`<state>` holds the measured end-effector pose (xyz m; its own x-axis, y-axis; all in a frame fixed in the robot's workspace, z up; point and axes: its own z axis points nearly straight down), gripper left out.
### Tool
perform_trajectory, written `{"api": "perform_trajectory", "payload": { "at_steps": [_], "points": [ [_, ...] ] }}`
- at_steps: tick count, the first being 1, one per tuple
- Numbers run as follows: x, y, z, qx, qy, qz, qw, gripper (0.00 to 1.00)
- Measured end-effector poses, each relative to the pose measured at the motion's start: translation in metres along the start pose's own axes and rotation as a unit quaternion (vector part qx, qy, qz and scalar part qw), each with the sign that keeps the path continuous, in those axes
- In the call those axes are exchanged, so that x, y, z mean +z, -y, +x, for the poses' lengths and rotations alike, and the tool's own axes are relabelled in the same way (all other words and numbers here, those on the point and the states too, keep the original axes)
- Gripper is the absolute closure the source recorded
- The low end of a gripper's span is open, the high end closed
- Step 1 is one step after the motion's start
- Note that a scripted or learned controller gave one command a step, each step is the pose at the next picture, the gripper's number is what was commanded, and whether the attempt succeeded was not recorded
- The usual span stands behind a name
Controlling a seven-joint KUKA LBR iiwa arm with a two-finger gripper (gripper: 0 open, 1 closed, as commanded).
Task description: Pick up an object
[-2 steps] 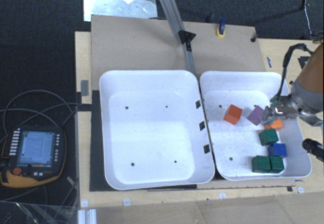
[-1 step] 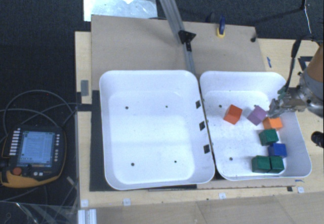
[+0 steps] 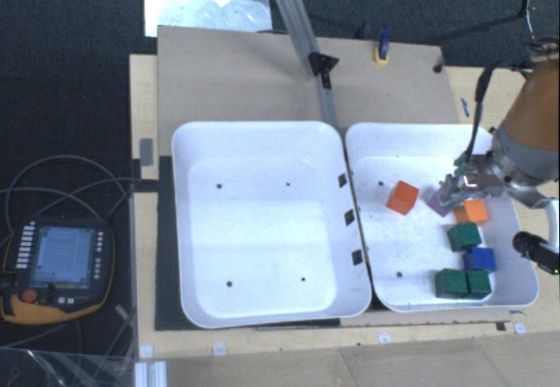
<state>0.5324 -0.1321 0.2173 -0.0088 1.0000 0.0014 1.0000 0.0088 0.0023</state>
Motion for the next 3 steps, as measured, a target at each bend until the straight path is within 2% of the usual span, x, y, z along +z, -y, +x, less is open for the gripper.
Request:
{"api": "perform_trajectory", "payload": {
  "at_steps": [1,2,3],
  "points": [
    [-0.007,-0.006,0.062,-0.002,-0.001,-0.001,1.0,1.0],
    [-0.005,-0.007,0.106,-0.001,0.0,0.0,1.0,1.0],
    [-0.004,0.003,0.154,-0.001,-0.001,0.001,1.0,1.0]
  ]
}}
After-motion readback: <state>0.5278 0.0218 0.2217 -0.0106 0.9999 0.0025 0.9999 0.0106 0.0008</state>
